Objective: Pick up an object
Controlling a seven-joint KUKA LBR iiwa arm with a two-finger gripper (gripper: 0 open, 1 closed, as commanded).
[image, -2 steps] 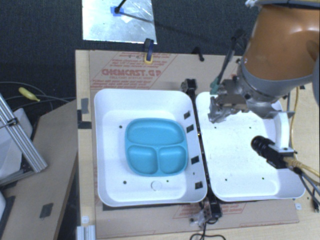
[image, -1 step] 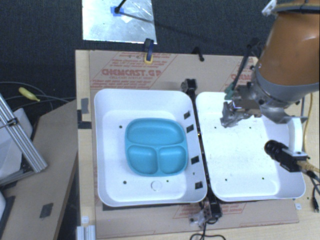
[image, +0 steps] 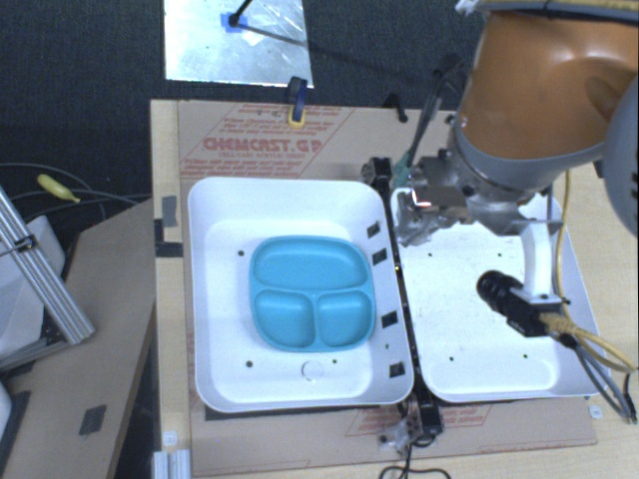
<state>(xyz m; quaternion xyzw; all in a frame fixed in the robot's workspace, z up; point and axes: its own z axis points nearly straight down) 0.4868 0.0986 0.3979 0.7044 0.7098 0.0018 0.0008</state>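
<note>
Lena: Orange band and grey arm [image: 544, 78] loom closest to the lens, top right, big and blurred. Below them the gripper [image: 414, 213] hangs over the far corner of the right bin [image: 469, 357], just beside the divider between the two bins.

Marc: Wide or narrow?

Lena: Cannot tell. The tool end is a tangle of metal and glare under the wrist, and nothing shows as gripped.

Marc: And the object to pick?

Lena: Blue divided plate [image: 310, 292], lying flat in the middle of the left bin [image: 215, 267], well apart from the gripper. Near that bin's front edge is a faint pale ring [image: 312, 370]; whether it is an object or a mark, I can't say.

Marc: What could go wrong?

Lena: Plenty, I'd judge. The plate is broad, low and smooth, so a descent onto its middle would find no edge to pinch. It needs the rim or a ridge between compartments. Coming across, the tool could also clip the raised divider, since it sits so close to it.

Marc: That black piece [image: 509, 302] in the right bin?

Lena: Hard to read. It lies by a white bracket with a yellow cable [image: 589, 342] trailing off, so it may belong to the arm rather than be loose.
</note>
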